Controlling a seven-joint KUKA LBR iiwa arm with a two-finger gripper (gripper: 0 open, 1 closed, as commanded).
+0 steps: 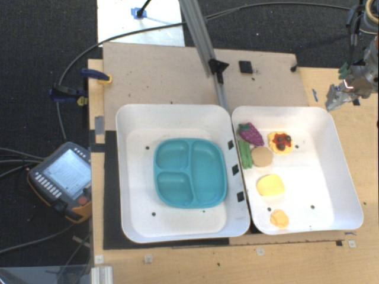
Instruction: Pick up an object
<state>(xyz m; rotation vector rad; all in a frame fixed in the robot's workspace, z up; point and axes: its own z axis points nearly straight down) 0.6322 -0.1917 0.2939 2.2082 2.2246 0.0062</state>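
Note:
The right bin (331, 158) holds several toy foods along its left side: a purple piece (251, 134), a green strip (244, 153), a tan round piece (262, 156), a yellow piece with a red and dark top (280, 141), a yellow block (270, 186) and a small orange piece (279, 219). The left bin (133, 158) carries a teal divided plate (190, 172). My gripper (341, 95) hangs at the far right, above and outside the right bin's back right corner, well away from the foods. Nothing shows between its tips.
A metal pole (198, 31) slants over the brown board behind the bins. A pendant (64, 179) lies at the left with cables around it. Blue clamps (95, 74) grip the board's left edge. A small black block (246, 67) sits on the board.

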